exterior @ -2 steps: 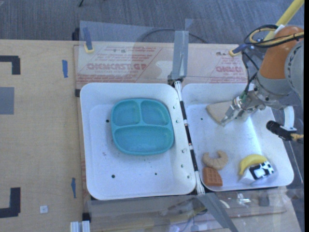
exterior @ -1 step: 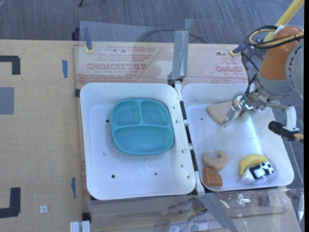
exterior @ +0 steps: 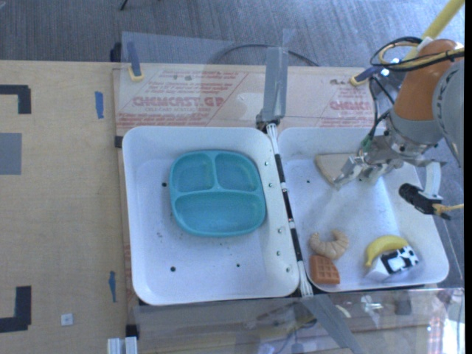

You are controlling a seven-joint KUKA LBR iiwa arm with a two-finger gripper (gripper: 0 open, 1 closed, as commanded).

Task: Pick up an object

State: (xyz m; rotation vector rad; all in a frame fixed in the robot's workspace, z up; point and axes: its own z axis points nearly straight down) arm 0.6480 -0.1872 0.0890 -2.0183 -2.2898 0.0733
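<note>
The wedge (exterior: pixel 329 167), a tan slice-shaped piece, lies in the right bin (exterior: pixel 310 220) near its far wall, and it is the likeliest target. The pincer (exterior: pixel 352 169) sits just right of the wedge, its fingers low and reaching toward the wedge's right edge; whether they are apart or together cannot be told, and nothing shows between them.

Nearer than the wedge, at the bin's front, lie a croissant (exterior: pixel 330 244) and, touching it, a waffle (exterior: pixel 324 270). Right of those, well clear of the wedge, a banana (exterior: pixel 385 248) rests on a black-and-white toy (exterior: pixel 400 260). Left of the wedge, across the divider, the left bin (exterior: pixel 147 264) holds a teal plate (exterior: pixel 217 192).

The step looks like the approach, with the grasp not yet made. The next move likely calls for the fingers to straddle the wedge's thin edge, close firmly, then lift straight up. The wedge's flat, low shape could let it slide away.
</note>
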